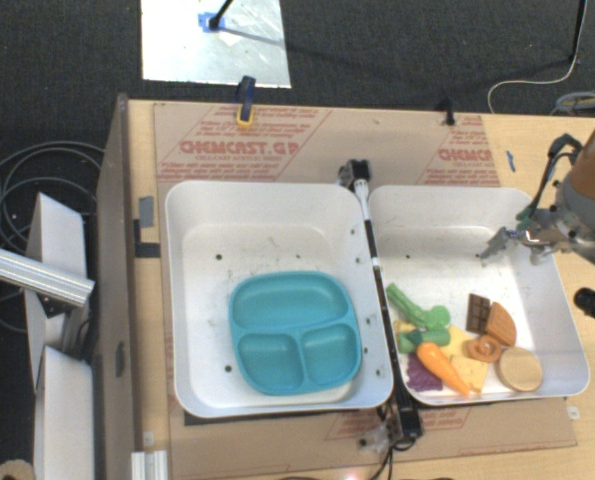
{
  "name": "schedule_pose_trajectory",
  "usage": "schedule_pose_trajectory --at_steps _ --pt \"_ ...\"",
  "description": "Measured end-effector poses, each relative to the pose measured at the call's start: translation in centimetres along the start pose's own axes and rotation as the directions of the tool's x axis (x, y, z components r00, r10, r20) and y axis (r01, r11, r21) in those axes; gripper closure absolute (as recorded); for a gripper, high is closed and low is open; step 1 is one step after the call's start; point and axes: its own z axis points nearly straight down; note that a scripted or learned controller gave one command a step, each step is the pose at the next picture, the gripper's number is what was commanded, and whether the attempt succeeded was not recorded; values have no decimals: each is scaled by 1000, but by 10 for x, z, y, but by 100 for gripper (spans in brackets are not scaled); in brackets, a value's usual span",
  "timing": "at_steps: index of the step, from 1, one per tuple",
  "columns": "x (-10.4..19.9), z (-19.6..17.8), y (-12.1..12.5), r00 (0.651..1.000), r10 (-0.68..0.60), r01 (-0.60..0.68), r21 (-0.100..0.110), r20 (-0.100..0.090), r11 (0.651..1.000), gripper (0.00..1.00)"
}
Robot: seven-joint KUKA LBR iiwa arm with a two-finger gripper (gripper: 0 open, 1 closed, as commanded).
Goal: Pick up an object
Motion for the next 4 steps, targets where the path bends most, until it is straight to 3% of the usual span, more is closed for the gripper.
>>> schedule_pose_trajectory --at_steps 1,2,3,4 --pt "3 62 -51 1000 5 -5 16 -8 1000 0" --pt "4 63 -86 1000 6 -6 3 -4 1000 0" --pt "48 65 -18 1000 -7 7 4 -5 1000 0" --pt "9 66 -93 1000 10 -9 14 -5 1000 0"
